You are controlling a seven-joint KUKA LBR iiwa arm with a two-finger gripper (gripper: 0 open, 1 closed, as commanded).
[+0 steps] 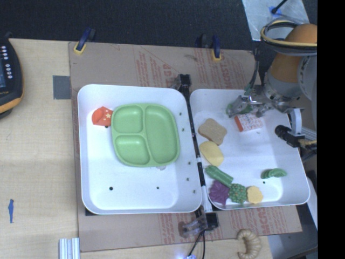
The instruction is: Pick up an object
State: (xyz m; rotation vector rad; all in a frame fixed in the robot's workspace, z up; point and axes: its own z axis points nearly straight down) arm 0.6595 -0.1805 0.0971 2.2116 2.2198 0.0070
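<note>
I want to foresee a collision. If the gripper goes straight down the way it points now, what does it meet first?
Probably the red-and-white packet, which lies just beneath the gripper in the right bin. Depth is unclear from this slanted view, so it could instead meet bare bin floor beside the packet.

Light wood surface [38,166] w/ a brown cardboard sheet [135,69] clamped along its far edge by blue clips [83,39]. On the sheet: 2 shallow white bins side by side, left bin [91,193] & right bin [294,190], touching. Black/orange handheld device [8,74] at far left edge. Grey tape patch [61,87] just left of the sheet. Tan curled item [249,243] near right, by the sheet's near edge.
</note>
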